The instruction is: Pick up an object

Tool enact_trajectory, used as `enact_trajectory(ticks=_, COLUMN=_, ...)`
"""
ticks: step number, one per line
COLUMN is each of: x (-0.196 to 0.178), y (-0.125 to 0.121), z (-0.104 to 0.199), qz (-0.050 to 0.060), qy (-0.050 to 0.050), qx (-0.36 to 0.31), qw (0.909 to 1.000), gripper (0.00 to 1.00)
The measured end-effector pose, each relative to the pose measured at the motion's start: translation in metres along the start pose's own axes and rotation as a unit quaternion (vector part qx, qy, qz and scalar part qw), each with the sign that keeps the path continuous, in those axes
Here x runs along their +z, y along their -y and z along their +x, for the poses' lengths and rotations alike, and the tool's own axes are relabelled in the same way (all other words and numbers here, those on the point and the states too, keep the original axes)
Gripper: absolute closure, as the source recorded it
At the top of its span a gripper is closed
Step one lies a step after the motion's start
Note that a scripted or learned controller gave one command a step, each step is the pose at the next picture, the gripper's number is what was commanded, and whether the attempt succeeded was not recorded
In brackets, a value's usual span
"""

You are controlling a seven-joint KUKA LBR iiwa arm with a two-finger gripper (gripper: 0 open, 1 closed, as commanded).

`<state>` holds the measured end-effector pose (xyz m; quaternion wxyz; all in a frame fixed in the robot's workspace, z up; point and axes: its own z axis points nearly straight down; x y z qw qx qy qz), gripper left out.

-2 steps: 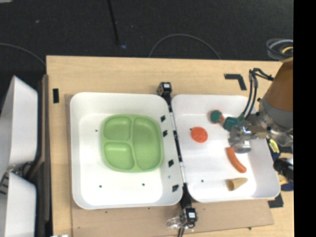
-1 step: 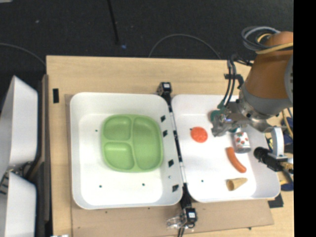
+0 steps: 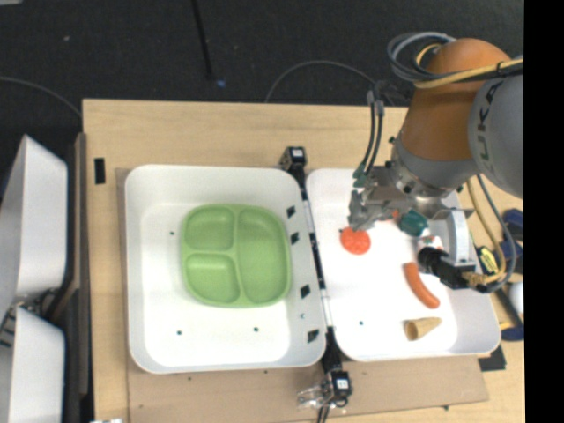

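Tool (image 3: 363,211): hung low in the right bin (image 3: 370,324), just above the red round piece (image 3: 357,241); how far it stood open I could not tell.
Red round piece: lay on the bin floor.
Orange sausage (image 3: 421,285): lay further right.
Tan cone (image 3: 422,328): near the front wall.
Left bin (image 3: 150,324): held a green divided plate (image 3: 236,254).

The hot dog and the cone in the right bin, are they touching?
Apart. The camera view shows bare white bin floor between the hot dog and the cone below it.
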<state>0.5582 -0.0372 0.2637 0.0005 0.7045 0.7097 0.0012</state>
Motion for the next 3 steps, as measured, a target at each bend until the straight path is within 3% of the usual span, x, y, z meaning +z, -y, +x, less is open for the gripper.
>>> enact_trajectory(ticks=3, x=0.006, y=-0.105, z=0.117, qz=-0.001, qy=0.001, qx=0.001, qw=1.0, gripper=1.0)
